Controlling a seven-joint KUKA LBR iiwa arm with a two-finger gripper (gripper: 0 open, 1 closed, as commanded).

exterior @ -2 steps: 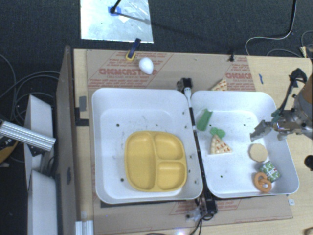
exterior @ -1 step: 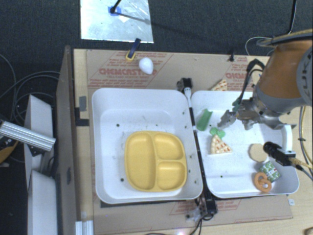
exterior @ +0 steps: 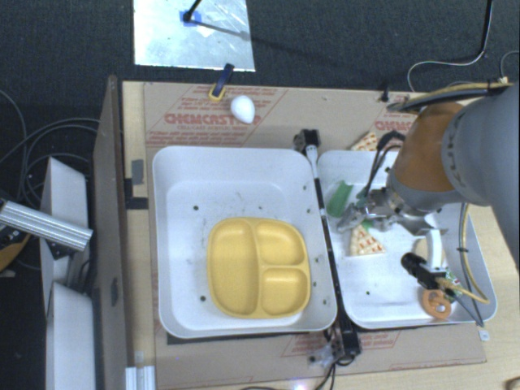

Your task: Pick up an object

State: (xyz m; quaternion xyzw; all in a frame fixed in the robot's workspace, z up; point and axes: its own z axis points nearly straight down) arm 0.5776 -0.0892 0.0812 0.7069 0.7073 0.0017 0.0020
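A waffle-patterned wedge [exterior: 366, 243] lies near the middle of the right bin [exterior: 382, 295]. The gripper [exterior: 358, 217] hangs just over its upper edge, perhaps touching it. Whether the gripper is released or clenched cannot be told from this angle. A green piece [exterior: 339, 197] lies just beside it, by the bin's left wall. An orange ring [exterior: 437, 304] sits in the near right corner. The left bin [exterior: 187, 193] holds a yellow divided plate [exterior: 258, 266].
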